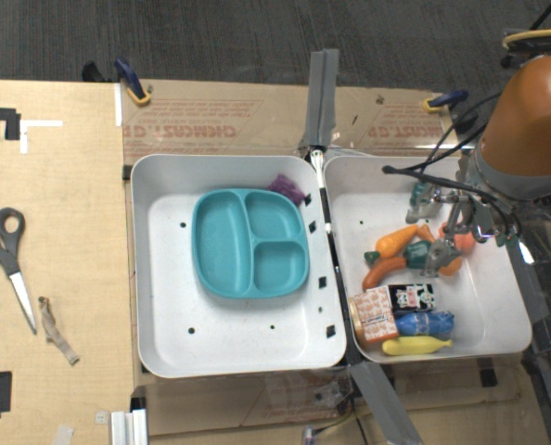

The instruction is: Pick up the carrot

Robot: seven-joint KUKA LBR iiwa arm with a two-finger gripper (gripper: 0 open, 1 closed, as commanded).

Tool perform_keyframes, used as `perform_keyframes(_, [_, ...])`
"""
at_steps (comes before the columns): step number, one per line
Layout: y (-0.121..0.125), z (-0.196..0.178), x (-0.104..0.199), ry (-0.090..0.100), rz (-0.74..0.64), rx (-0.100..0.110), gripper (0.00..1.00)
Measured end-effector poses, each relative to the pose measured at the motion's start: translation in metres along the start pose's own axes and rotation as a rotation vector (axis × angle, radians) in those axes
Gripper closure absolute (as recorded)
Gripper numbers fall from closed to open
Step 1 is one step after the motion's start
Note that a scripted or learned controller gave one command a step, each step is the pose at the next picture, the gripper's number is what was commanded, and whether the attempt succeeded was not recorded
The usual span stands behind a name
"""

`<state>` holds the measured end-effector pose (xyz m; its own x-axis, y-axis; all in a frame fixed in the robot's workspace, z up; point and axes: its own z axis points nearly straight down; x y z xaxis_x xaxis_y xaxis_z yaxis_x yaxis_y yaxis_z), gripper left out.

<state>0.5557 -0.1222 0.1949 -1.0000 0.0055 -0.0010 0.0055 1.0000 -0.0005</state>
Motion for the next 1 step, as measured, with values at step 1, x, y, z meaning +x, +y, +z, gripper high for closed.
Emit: perform_keyframes(1, [-0.0002, 0.1018, -0.0609, -0.004, 0.123, 0.000, 0.00])
